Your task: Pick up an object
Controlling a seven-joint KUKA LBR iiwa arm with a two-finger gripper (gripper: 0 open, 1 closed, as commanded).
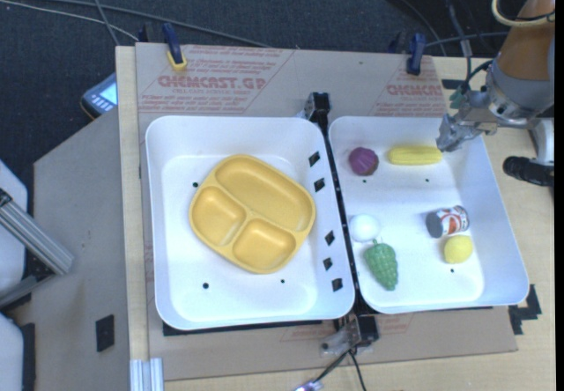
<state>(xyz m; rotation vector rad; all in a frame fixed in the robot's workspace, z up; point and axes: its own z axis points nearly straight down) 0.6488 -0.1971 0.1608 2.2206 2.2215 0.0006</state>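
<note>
The right bin [493,195] holds a yellow banana [414,155] at its far side, with a purple round fruit [363,160] just left of it. Lower down lie a small can [448,222], a yellow lemon [458,249], a white ball [364,226] and a green bumpy fruit [382,264]. My gripper [449,138] hangs at the far right corner of this bin, just right of the banana's end, and I see nothing between its fingers.
The left bin [167,204] carries a yellow divided plate [252,213]. A black divider with clips [324,195] runs between the bins. Clamps [174,50] hold the cardboard backing at the far edge. Cables cross the dark floor behind.
</note>
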